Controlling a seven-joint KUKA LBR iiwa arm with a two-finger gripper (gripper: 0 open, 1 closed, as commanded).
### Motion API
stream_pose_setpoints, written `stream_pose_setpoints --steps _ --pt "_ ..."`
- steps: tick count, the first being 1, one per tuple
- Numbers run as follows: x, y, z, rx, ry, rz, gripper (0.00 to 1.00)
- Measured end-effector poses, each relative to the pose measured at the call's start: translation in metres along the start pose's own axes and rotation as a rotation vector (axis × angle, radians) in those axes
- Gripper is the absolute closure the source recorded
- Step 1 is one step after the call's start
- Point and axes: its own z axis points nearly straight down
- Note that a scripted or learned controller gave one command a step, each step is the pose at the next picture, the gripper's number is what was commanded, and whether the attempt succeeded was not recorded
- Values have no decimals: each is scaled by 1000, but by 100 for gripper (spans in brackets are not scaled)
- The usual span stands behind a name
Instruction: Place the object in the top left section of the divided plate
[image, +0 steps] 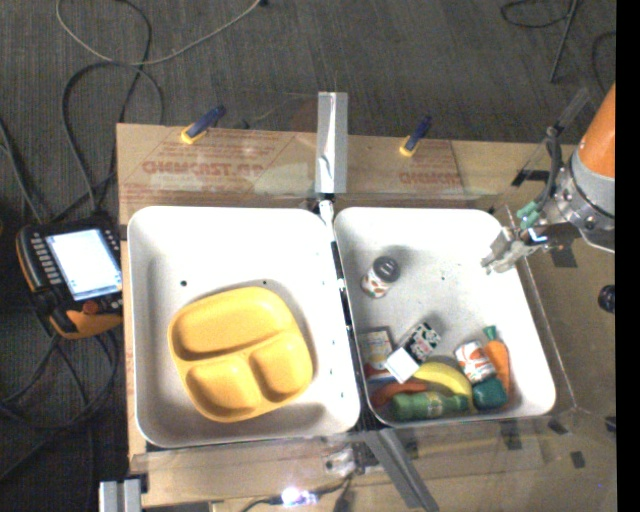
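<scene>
A yellow divided plate (243, 351) lies in the left bin (150, 300), its three sections bare. The right bin (450, 280) holds the loose objects: a small can (381, 275) stands alone near the back left, and a heap along the front wall includes a banana (443, 378), a green bottle (430, 404), a carrot (498, 357) and a small box (375, 346). My gripper (512, 245) hangs over the right bin's far right rim, above and apart from the objects. Nothing shows between its fingers.
A teach pendant (75, 265) with a lit screen lies left of the bench. Two clamps (203, 122) (415, 135) hold the cardboard backing behind the bins. A taped metal post (331, 150) stands at the back between the bins.
</scene>
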Motion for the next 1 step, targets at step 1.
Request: stream_pose_setpoints --steps 1 --pt "57 -25 109 5 6 84 100"
